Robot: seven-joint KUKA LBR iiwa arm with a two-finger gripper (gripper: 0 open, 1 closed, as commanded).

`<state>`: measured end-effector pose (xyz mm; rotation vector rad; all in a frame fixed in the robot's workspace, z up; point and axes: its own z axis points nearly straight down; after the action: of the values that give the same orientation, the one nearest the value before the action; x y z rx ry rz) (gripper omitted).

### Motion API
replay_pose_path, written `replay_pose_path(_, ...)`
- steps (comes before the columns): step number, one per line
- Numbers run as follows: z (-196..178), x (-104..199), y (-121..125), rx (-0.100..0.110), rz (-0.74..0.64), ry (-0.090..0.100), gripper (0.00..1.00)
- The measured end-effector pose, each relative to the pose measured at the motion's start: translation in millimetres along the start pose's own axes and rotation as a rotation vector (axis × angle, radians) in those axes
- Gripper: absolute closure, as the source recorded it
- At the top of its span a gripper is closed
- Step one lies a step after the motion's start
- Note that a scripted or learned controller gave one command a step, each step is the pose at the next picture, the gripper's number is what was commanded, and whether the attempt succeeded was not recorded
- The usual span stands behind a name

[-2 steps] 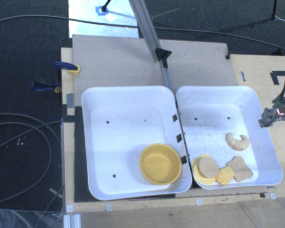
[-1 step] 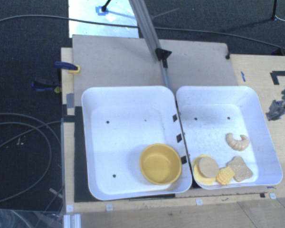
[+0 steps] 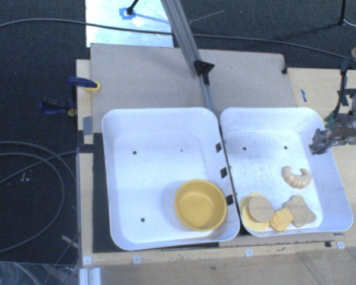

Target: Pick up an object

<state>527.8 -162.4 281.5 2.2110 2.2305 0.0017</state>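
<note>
Right bin (image 3: 267,141): croissant-shaped piece (image 3: 296,176), biscuit (image 3: 298,211), waffle piece (image 3: 280,219) and round disc (image 3: 260,208), clustered at its near corner, within reach. Left bin (image 3: 148,135): yellow bowl (image 3: 200,204). Gripper (image 3: 320,142) hovers over the right rim, grasping nothing visible; its state cannot be told.

Grey metal end effector (image 3: 324,140) with dark cables above it

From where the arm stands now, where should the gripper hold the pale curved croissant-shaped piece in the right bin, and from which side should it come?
Grip the pale curved croissant-shaped piece across its thick middle, coming from straight above. It lies flat on the floor of the right white bin, apart from the other pieces, and its ends taper, so the middle probably gives the surest hold.
</note>
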Motion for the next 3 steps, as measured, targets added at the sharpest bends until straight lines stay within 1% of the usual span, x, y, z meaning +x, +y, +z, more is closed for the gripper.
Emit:
replay_pose_path(2, -1.0, 110.8, 28.1, -0.001, -0.002, 0.001, 1.0)
replay_pose_path(3, 19.7, 162.1, 32.8, 0.001, -0.001, 0.001, 1.0)
